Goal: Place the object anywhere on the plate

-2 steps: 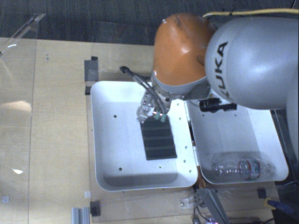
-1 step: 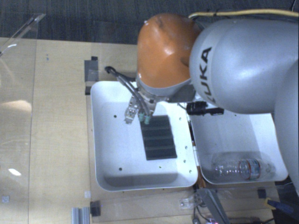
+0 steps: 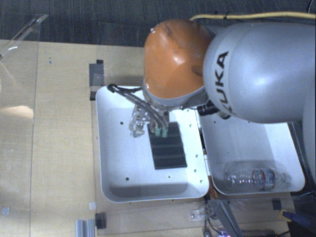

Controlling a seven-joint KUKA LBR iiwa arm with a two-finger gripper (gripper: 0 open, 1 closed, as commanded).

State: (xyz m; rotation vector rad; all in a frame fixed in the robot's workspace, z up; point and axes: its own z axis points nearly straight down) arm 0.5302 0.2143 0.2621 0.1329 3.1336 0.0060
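A dark, ridged rectangular plate lies flat in the left bin, toward its right side. My gripper hangs over the back edge of that plate, under the large orange wrist band, which hides much of it. Nothing shows in its grasp. A clear plastic bottle lies on its side at the front of the right bin, well away from the gripper.
The grey arm body covers the back of the right bin. A black cable runs from the gripper to the left bin's back left corner. Bare wooden bench stretches to the left.
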